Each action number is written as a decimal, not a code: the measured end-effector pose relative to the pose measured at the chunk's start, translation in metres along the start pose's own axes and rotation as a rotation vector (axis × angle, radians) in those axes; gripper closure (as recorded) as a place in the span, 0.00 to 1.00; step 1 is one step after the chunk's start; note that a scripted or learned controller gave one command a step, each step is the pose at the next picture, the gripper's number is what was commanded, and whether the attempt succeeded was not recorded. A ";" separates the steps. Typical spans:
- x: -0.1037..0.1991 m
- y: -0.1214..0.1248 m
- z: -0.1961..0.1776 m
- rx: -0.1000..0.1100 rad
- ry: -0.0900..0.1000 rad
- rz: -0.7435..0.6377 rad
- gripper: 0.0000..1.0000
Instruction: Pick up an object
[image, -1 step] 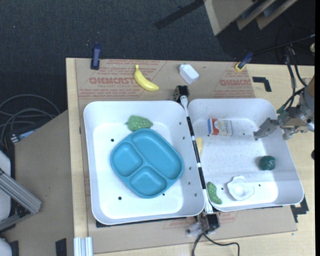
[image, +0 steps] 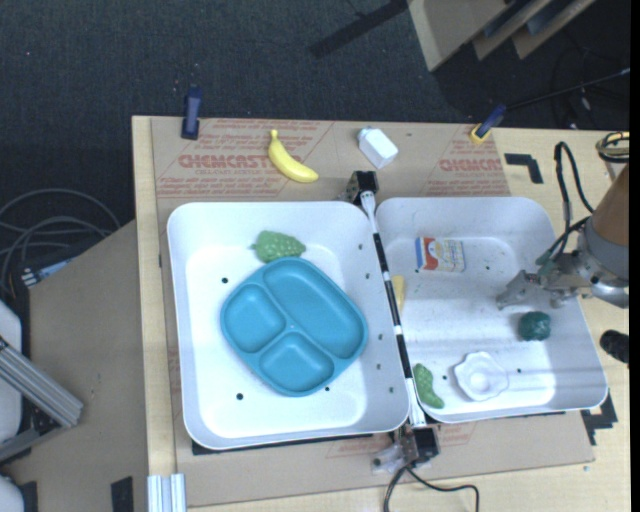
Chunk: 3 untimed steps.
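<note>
Tool (image: 545, 283) is hovering low over the right bin (image: 500, 215), near its right wall; can't tell its state at this angle. Nearest pick candidate, a dark green ball (image: 535, 325), is sitting just below it, not gripped. Risks: ball is rolling away on contact, or tool is clipping the wall. White cup (image: 478, 376) nearby.

Two white bins (image: 190, 300), one blue tray (image: 290, 325), one banana (image: 290, 160)

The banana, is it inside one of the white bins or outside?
Outside. The banana lies on the brown board above the left bin, past its rim.
</note>
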<state>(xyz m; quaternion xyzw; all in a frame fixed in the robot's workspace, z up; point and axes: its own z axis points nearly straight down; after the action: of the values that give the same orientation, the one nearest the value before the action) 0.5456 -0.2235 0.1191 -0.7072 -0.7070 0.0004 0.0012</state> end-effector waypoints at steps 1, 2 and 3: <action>0.009 -0.034 0.035 0.001 0.002 0.000 0.00; 0.009 -0.033 0.025 -0.003 -0.001 0.001 1.00; 0.091 0.001 0.034 -0.005 -0.001 -0.002 1.00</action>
<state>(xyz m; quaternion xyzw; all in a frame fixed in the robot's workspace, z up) 0.5462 -0.1328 0.0848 -0.7064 -0.7079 -0.0010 -0.0008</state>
